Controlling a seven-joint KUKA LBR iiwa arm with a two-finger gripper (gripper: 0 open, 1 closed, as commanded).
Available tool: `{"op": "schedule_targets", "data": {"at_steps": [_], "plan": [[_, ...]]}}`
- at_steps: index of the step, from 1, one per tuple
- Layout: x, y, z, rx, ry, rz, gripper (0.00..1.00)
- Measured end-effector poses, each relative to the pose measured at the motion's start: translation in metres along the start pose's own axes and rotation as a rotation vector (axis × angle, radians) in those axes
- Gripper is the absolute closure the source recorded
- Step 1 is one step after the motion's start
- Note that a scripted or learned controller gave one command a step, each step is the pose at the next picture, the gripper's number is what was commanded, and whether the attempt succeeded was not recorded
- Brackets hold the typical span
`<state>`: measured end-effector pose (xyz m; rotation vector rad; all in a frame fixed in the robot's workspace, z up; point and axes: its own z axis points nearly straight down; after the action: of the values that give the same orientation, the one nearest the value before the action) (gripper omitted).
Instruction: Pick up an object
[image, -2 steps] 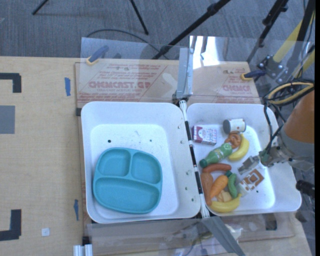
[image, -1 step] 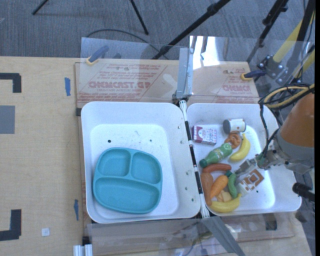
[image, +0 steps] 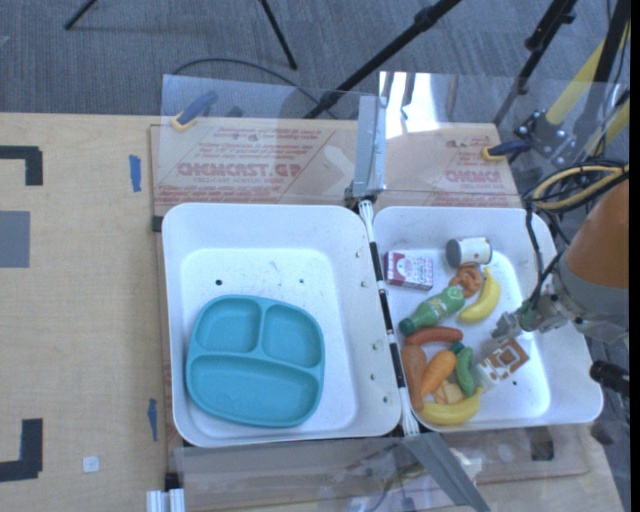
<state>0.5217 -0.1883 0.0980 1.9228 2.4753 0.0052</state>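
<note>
My gripper (image: 524, 321) hangs over the right part of the right bin (image: 570, 385). It is just above and right of a small white and brown patterned block (image: 505, 359). Left of it lie a yellow banana (image: 484, 299), a green bottle (image: 435, 309), a red sausage (image: 433, 337), a carrot (image: 436, 370) and a green vegetable (image: 466, 368). A second banana (image: 450, 410) curves along the bin's front. At the back sit a pink and white carton (image: 410, 269) and a grey and white can (image: 468, 250).
The left bin (image: 200, 240) holds a teal divided plate (image: 257, 360). The arm's orange band (image: 610, 240) and cables rise at the right edge. Clear plastic panels stand behind both bins. Bare white floor lies at the right bin's front right corner.
</note>
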Motion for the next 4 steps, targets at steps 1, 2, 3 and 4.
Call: {"op": "schedule_targets", "data": {"at_steps": [1,2,3,4], "plan": [[0.028,-0.002,-0.128,0.006,0.002,0.055,1.00],[0.063,0.057,-0.145,0.004,0.002,0.025,1.00],[0.062,0.057,-0.144,0.005,0.002,0.025,0.00],[0.021,0.049,-0.015,0.008,0.004,0.034,0.00]]}}
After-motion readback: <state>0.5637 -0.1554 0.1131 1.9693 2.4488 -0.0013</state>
